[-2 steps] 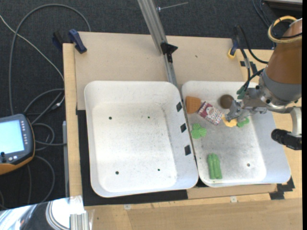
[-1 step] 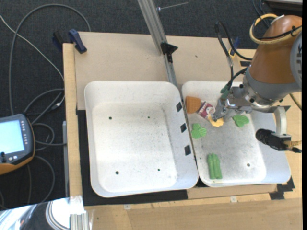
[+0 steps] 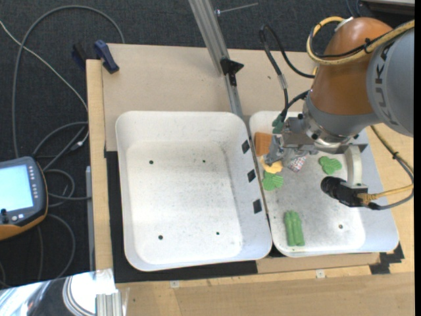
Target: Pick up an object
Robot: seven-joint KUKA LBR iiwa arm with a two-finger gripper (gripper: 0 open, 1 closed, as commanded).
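So I'm hanging my gripper (image 3: 279,155) over the right bin (image 3: 375,232), up near its 10 o'clock corner, right above a little cluster of stuff. Honestly I can't tell from this angle whether it's open or closed, or whether there's anything in it, my own wrist blocks most of the view.

Candidates for the pick: an orange piece (image 3: 262,143) at about 9 o'clock from the gripper, a yellow piece (image 3: 272,168) just below it at 6, and a green leafy piece (image 3: 272,182) touching or nearly touching the yellow one, further toward 6. They're crowded against the bin wall, which I think is the tricky bit. If I go for one of these I'd want to come straight down and centre on a single item, so I don't pinch two at once or jam against the wall.

Easier targets, in my opinion: the long green piece (image 3: 294,228) lying alone at the bin's 6 o'clock, and another green bit (image 3: 330,164) at 3 o'clock from the gripper, partly under my arm. There's also something speckled pinkish (image 3: 297,162) just beside the gripper, can't make out what.

The left bin (image 3: 131,127) has just dark specks on its floor.
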